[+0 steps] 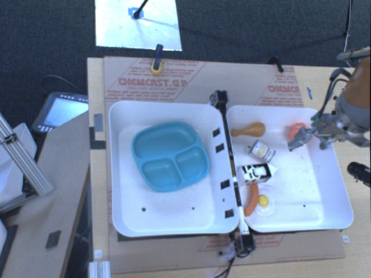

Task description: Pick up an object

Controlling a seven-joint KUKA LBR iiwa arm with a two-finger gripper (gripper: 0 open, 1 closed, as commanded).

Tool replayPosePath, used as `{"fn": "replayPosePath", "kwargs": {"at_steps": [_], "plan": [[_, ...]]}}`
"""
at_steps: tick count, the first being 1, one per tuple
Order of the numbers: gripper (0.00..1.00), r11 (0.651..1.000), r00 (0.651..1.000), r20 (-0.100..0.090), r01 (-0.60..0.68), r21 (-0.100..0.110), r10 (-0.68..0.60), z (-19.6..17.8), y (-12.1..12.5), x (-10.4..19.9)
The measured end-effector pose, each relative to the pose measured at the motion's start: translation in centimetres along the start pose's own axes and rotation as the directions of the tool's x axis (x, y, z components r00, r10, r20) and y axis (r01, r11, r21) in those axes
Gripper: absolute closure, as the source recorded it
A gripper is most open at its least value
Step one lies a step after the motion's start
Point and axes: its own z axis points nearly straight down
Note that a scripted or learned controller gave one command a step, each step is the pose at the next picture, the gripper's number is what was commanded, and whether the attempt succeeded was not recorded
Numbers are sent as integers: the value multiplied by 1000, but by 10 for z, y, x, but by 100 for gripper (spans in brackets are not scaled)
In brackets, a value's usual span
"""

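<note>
White bins point(174, 227) on cardboard-covered bench point(197, 77), dark carpet point(46, 28) behind

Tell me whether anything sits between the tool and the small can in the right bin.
Nothing visible does. The tool hangs by the orange object; bare bin floor separates it from the small can.

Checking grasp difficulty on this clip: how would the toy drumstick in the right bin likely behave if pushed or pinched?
The drumstick looks like moulded plastic, so probably rigid and light. Its rounded, tapering shape suggests that it may roll or pivot when nudged. The smooth surface could slip from the jaws unless they pinch across the narrow end.
</note>
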Motion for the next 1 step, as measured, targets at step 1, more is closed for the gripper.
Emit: {"fn": "replayPosePath", "kwargs": {"at_steps": [1], "plan": [[0, 1000, 1000, 3, 3, -13, -3, -8, 3, 1]]}}
